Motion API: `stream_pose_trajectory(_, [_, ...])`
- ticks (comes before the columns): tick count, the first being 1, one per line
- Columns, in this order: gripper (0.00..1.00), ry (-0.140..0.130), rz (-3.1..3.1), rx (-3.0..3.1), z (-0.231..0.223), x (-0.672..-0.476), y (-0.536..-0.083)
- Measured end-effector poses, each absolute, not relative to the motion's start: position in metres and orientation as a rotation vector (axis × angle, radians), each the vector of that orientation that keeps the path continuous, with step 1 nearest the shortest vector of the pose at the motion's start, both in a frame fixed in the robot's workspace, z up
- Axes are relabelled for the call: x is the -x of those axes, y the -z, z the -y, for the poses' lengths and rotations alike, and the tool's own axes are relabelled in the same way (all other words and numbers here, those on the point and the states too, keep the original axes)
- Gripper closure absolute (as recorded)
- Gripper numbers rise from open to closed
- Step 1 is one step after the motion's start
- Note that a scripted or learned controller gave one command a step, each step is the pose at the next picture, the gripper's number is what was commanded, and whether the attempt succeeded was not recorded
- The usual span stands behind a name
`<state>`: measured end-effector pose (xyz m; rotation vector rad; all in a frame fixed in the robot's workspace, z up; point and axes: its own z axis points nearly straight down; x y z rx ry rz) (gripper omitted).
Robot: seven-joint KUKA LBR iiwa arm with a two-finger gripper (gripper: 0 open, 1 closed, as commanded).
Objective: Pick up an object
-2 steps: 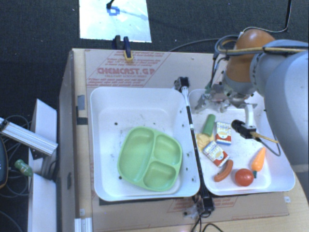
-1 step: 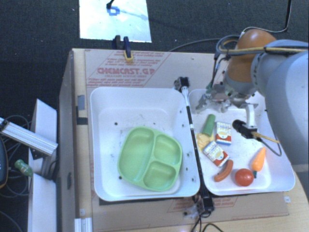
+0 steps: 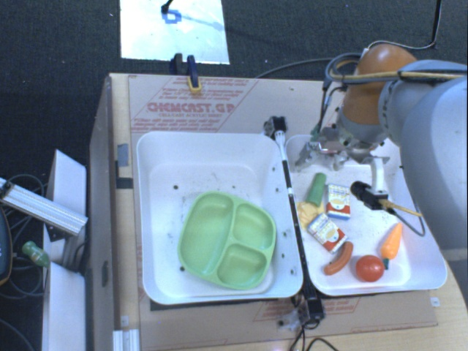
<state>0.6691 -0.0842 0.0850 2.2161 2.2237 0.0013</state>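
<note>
Pincer (image 3: 327, 152) over right bin's (image 3: 428, 273) far corner; can't tell its grip | green stick (image 3: 316, 189) lies just below, near juice boxes (image 3: 337, 201) | step: reaching; next: go down onto one toy

A bench (image 3: 219, 101) covered in brown paper printed with red lettering carries two shallow white bins side by side, the left bin (image 3: 157, 196) and the right bin (image 3: 428, 269), their inner rims touching, with a blue clamp (image 3: 191, 68) at the bench's far edge.
</note>
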Motion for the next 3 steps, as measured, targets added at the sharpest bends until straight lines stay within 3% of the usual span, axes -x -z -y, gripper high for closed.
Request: stream_pose_trajectory(3, [0.0, -0.002, -2.224, -2.216, 0.0851, -0.6691, -0.085])
